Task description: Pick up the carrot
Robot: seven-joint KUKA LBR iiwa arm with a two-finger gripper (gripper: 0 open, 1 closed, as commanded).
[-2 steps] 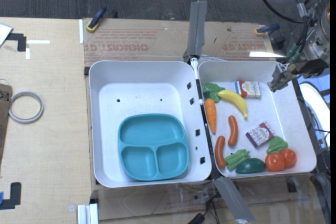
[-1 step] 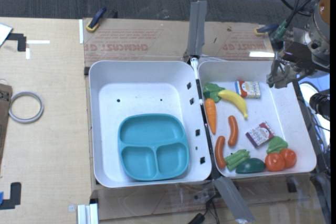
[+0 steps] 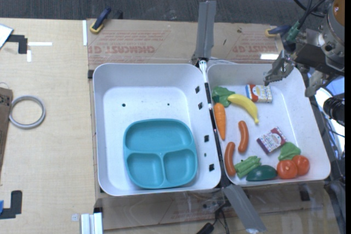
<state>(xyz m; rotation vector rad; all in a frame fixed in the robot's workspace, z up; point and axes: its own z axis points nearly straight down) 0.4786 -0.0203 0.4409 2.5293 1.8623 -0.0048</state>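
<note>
At the far left of the frame, a grey tape ring (image 3: 26, 112) lies flat on the pale wooden desk (image 3: 49, 172). Toward the upper middle, a blue and yellow clamp (image 3: 100, 20) rests on the edge of a sheet of brown cardboard (image 3: 148, 44) behind the bins.

The left bin (image 3: 98, 129) holds a teal divided plate (image 3: 160, 153), which sits in its lower half.

The right bin (image 3: 317, 134) holds the toy foods. The carrot (image 3: 220, 120) lies along the bin's left wall, leafy top pointing to the upper frame, its green top (image 3: 221, 96) touching the yellow banana (image 3: 244, 106) that curves to its right. Below the banana lie two red sausages: one (image 3: 242, 136) just right of the carrot's tip, the other (image 3: 229, 158) lower, near the bin's left wall. A small white and red carton (image 3: 259, 93) sits right of the banana's upper end. A dark red packet (image 3: 271, 141) lies mid-bin, with green vegetables (image 3: 255, 169) and a tomato (image 3: 293, 166) along the lower edge.

The claw (image 3: 277, 75) hangs at the upper right of the frame over the bin's far corner, just above the white carton and well apart from the carrot. Whether it is open or closed cannot be told; nothing is seen in it.
</note>
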